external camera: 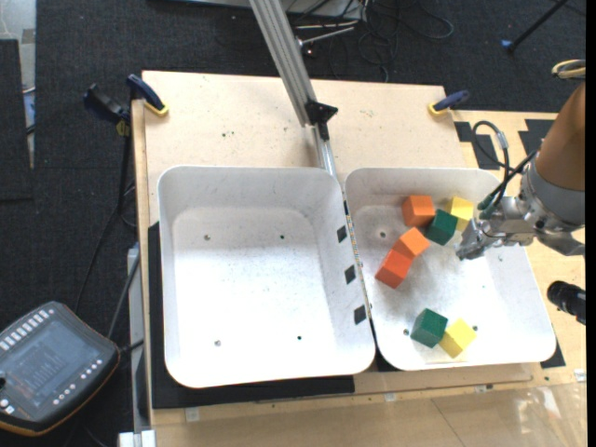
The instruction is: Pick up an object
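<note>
- Camera view: grey arm with orange band comes in from the right; its two-finger gripper [473, 247] sits low over the right shallow white bin [521, 291], near that bin's right side.
- Gripper state: can't tell, too small and blurred; nothing visibly held.
- Nearest candidates: small green cube [441, 226] and small yellow cube [460, 209], touching each other, just left of the gripper.
- Orange cube [418, 209] sits beside the green one; two more orange cubes [402, 255] lie end to end toward bin centre.
- Second green cube [429, 328] and second yellow cube [455, 337] touch each other near the front wall.
- Left shallow white bin [172, 250] has no blocks in it.
- Risk, my judgement: the top cluster is tightly packed, so a descent there could land on a neighbour, shove cubes apart, or close on a corner and slip.
- Risk: the gripper seems offset right of the green cube, so it may close on nothing.
</note>
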Robot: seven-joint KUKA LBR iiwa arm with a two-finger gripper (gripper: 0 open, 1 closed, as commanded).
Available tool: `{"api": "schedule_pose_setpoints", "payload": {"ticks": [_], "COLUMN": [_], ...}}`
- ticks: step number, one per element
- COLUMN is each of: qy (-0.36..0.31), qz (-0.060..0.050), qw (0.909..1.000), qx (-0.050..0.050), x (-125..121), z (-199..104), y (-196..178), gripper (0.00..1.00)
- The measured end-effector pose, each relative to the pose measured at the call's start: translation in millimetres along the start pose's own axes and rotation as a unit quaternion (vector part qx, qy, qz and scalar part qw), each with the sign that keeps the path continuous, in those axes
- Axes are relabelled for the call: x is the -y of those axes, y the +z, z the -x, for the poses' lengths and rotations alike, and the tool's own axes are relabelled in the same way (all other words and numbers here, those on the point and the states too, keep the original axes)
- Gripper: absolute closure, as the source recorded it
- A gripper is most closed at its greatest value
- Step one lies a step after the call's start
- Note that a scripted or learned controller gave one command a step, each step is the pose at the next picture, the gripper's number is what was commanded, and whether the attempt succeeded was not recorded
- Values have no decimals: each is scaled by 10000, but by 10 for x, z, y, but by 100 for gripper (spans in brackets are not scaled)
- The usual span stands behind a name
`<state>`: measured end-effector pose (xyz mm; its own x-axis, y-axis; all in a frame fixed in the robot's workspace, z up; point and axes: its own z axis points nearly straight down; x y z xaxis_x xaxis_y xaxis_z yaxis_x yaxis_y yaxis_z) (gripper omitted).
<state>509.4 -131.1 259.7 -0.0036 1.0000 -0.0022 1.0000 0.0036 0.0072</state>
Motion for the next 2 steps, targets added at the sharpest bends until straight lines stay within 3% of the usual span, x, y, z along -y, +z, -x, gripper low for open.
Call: {"api": "schedule_pose_setpoints", "payload": {"ticks": [2], "qy": [-16], "qz": [-45], "qw": [10000], "qx": [-21], "x": [-159], "z": [-1022], "y": [256], "gripper": [100]}}
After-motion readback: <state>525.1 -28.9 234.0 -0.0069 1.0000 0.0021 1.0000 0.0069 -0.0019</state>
